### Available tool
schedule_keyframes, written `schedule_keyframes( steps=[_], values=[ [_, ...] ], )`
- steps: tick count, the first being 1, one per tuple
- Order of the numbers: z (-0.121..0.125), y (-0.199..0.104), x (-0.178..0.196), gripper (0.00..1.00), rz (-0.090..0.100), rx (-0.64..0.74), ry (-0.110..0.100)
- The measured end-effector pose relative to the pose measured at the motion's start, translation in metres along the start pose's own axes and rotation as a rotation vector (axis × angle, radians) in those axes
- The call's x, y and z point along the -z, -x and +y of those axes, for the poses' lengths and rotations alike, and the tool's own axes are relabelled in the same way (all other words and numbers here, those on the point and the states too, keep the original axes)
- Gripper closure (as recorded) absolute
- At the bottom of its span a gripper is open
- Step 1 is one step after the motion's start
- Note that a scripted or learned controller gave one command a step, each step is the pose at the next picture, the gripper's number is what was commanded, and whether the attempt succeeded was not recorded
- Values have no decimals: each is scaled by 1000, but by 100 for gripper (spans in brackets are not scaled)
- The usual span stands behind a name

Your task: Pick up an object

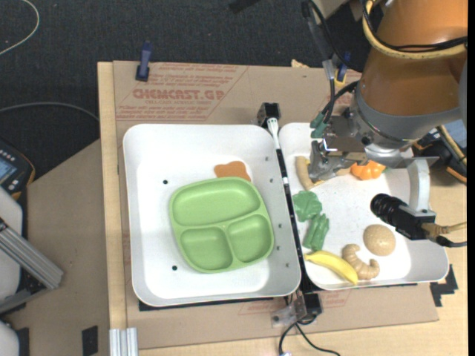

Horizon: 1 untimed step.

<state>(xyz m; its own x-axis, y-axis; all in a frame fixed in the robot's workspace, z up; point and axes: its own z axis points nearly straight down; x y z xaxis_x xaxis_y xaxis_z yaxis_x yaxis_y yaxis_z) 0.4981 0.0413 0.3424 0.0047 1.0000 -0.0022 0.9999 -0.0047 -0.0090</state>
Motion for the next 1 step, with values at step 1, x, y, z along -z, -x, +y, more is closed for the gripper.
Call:
schedule_keyframes(
  steps=[1],
  values=[
    [-20,-38,-22,100,3,8,4]
  ],
)
